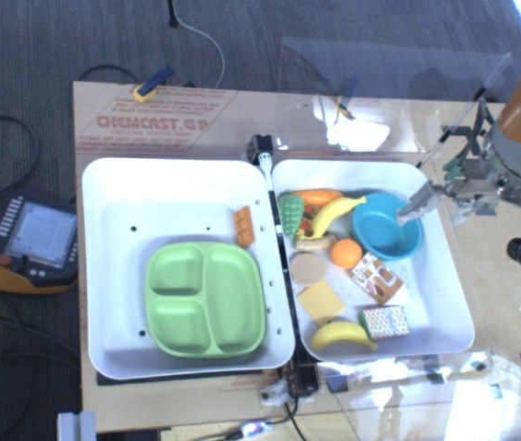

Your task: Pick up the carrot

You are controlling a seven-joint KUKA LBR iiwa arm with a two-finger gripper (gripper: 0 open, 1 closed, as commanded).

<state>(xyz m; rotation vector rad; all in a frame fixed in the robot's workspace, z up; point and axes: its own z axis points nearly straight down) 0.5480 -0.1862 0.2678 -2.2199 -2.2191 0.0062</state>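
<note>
1. My tool [413, 209] hangs over the right bin's [444, 274] far right side, above the blue bowl [387, 226]; I cannot tell its state.
2. The carrot [320, 197] lies untouched at the right bin's far edge, touching a banana [332, 215], just beside a green vegetable [291, 216]. By my judgement, the pick is not yet begun.
3. The banana covers part of the carrot. The tool's tip is blurred, and the arm is cut off at the right.
</note>
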